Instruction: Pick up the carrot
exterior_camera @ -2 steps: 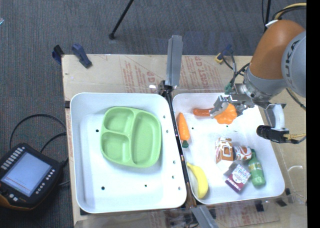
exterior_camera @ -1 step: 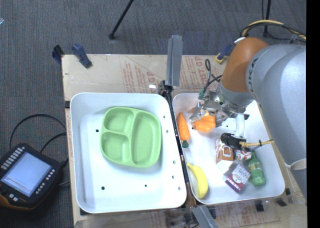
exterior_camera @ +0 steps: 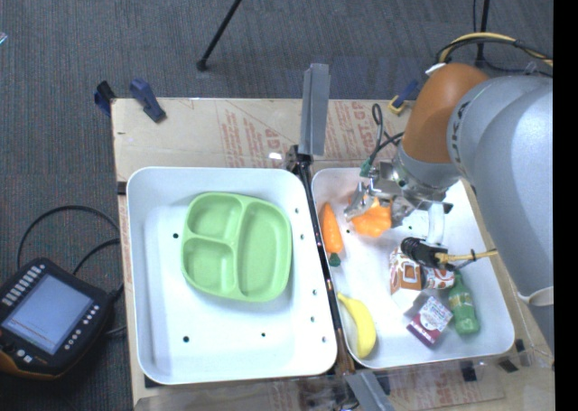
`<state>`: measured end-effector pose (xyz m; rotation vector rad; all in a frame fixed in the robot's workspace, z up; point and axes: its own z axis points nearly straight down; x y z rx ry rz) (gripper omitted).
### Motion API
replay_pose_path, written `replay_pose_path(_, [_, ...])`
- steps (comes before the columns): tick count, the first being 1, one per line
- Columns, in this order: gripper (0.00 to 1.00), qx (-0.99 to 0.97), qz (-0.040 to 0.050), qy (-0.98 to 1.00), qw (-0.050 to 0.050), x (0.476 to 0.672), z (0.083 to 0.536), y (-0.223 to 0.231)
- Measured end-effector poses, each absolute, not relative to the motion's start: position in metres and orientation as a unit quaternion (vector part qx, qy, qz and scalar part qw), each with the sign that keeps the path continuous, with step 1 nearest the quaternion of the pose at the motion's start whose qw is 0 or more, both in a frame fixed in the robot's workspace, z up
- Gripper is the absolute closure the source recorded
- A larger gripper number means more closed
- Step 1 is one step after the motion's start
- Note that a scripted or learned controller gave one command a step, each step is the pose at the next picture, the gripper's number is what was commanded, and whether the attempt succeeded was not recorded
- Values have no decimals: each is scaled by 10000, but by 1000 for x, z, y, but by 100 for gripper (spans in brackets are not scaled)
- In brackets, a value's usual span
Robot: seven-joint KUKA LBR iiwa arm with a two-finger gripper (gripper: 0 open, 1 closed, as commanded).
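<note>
Two bins sit side by side on my bench. The left bin (exterior_camera: 153,219) holds a divided plate (exterior_camera: 238,246). In the right bin (exterior_camera: 492,310), the carrot (exterior_camera: 331,228) lies along the left wall, the banana (exterior_camera: 360,323) nearer the front. My gripper (exterior_camera: 390,204) hangs right of the carrot, over what may be a pepper (exterior_camera: 372,219). Packets (exterior_camera: 417,274) and a bottle (exterior_camera: 463,308) lie to the right.

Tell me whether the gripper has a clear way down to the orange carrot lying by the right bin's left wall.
Probably yes. The orange carrot lies uncovered, nothing on top of it, with the gripper just beside it to the right. An orange lumpy object sits under the gripper and the bin wall is close, so room is tight.
</note>
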<state>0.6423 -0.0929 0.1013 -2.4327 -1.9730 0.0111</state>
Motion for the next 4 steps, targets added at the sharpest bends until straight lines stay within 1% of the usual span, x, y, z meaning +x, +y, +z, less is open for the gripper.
replay_pose_path(1, [100,-7480,8,-6636,9,644,207,-81])
replay_pose_path(2, [100,-7773,21,-6291,22,643,109,-100])
replay_pose_path(3, [100,-7292,10,-6843,11,643,186,-25])
replay_pose_path(4, [0,-7291,13,-6844,13,643,186,-25])
